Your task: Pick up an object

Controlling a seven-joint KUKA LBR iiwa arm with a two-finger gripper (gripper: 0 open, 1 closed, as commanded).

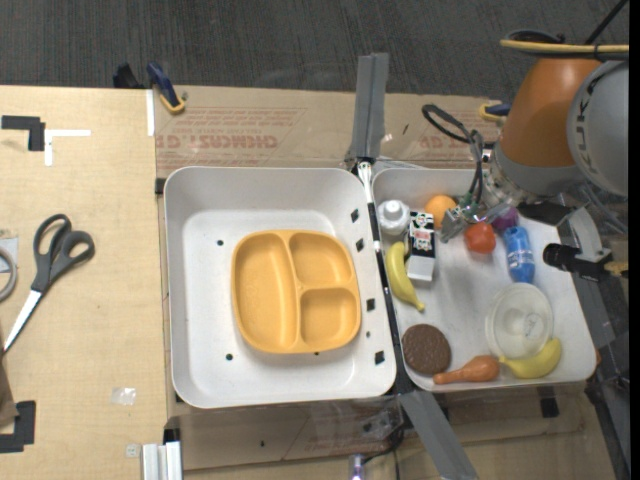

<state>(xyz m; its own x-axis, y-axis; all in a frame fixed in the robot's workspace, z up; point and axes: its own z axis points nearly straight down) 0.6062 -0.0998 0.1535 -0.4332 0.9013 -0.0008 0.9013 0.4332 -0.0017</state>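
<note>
My gripper [466, 214] hangs low over the back of the right bin [572, 370], below the grey arm and its orange band. It sits between an orange fruit [438, 208] on its left and a red tomato-like ball [480, 238] just below it. A purple item [506, 216] peeks out to its right, partly hidden by the arm. A blue bottle [518, 253] lies a little further right. Nothing is seen lifted off the bin floor.
The right bin also holds a white bottle [393, 215], a small carton [421, 250], a banana [402, 276], a brown disc [427, 349], a clear cup [519, 320], a yellow fruit [535, 361] and an orange carrot [467, 371]. A yellow divided plate [296, 290] lies in the left bin [190, 298]. Scissors [45, 263] rest on the bench.
</note>
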